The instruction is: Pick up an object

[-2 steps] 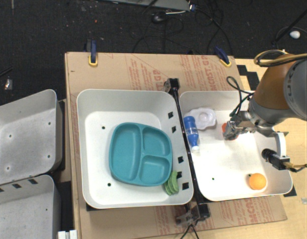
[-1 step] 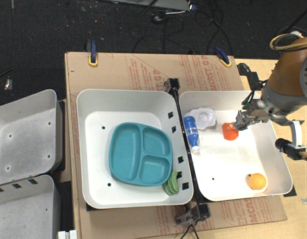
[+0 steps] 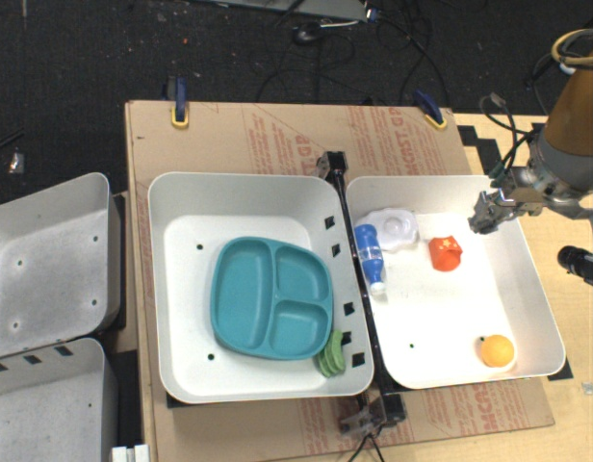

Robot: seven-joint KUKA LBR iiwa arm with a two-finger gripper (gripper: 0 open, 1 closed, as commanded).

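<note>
In the right bin (image 3: 528,258) lie a small red object (image 3: 446,253), an orange ball (image 3: 496,350) near the front right corner, and a blue bottle with a white top (image 3: 371,255) along the left wall next to a clear plastic cup (image 3: 397,227). My gripper (image 3: 488,216) hangs over the bin's right rear part, right of and a little behind the red object. Nothing shows between its fingers.
The left bin (image 3: 171,258) holds a teal divided plate (image 3: 272,297) and a green object (image 3: 330,354) at its front right corner. A black divider (image 3: 349,258) runs between the bins. Spare white bins (image 3: 46,258) lie at far left. Cables hang behind the bench.
</note>
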